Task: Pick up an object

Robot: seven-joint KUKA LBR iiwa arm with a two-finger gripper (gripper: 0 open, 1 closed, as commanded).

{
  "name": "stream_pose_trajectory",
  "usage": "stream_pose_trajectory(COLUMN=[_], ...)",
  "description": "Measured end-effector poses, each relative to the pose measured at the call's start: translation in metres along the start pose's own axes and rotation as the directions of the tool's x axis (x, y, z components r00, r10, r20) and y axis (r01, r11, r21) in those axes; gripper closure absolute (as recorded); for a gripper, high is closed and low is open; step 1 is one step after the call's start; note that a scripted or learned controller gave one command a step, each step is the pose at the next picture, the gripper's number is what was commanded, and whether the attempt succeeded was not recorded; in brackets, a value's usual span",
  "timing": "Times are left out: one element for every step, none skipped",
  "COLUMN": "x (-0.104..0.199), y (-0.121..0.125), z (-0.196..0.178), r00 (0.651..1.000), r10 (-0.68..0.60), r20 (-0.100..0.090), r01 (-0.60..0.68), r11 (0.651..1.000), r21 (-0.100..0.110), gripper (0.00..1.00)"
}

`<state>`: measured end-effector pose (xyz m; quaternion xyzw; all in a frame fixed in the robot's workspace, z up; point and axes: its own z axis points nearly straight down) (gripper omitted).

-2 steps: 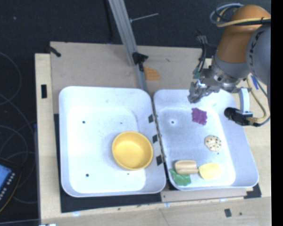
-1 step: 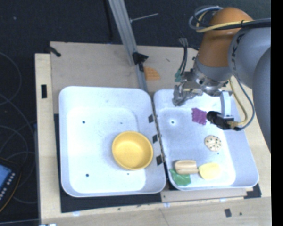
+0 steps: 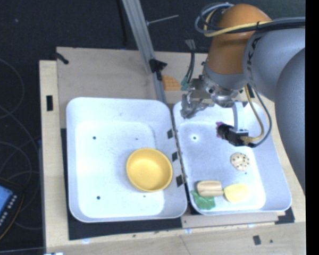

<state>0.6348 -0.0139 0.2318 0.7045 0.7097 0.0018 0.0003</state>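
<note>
My gripper (image 3: pixel 190 109) hangs over the far left corner of the right bin (image 3: pixel 274 195), close to the divider between the bins, and I see nothing in it. Along that bin's near edge lie a tan cylinder-like piece (image 3: pixel 209 188), a yellow lemon-shaped piece (image 3: pixel 236 193) beside it, and a green piece (image 3: pixel 203 201) partly tucked under the tan one. A round speckled cookie (image 3: pixel 240 161) lies a little farther in, toward the right. A yellow bowl (image 3: pixel 149 169) sits upright in the left bin (image 3: pixel 85 142), near its right side.
The raised rims of the two bins meet just left of the gripper. A slanted metal rail (image 3: pixel 141 36) rises behind the bins. The grey arm (image 3: pixel 276 52) covers the right bin's far right corner.
</note>
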Motion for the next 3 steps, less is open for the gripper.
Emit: stream_pose_trajectory(x=[0.052, 0.102, 0.099], y=[-0.008, -0.024, -0.023], z=[0.007, 0.009, 0.009], r00=[1.000, 1.000, 1.000], r10=[0.000, 0.000, 0.005], r20=[0.000, 0.000, 0.000], r01=[0.000, 0.000, -0.005], r11=[1.000, 1.000, 1.000], r21=[0.003, 0.004, 0.003], gripper=[1.00, 1.00, 0.00])
